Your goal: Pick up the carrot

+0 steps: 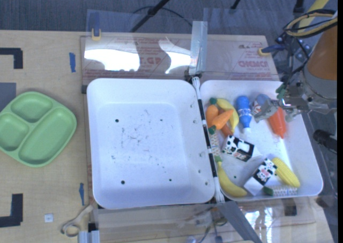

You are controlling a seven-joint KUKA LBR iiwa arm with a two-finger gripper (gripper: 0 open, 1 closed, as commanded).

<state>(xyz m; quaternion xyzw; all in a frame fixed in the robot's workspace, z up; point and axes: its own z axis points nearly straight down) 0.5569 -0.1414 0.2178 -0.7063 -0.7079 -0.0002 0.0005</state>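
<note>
Carrot point(277, 122) hangs clamped in the gripper point(283, 109), long axis running near–far, above the right bin point(313, 175).

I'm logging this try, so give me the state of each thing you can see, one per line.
Carrot: at the pincer, tilted, over the right bin; grip not clear.
Pincer: at the carrot's top; open or shut cannot be told.
Blue bottle: lying in the right bin.
Bananas: lying along the right bin's near side.
Cow-print boxes: lying flat between the bananas.
Left bin: upright, level.
Green tray: right side up on the bench.
</note>
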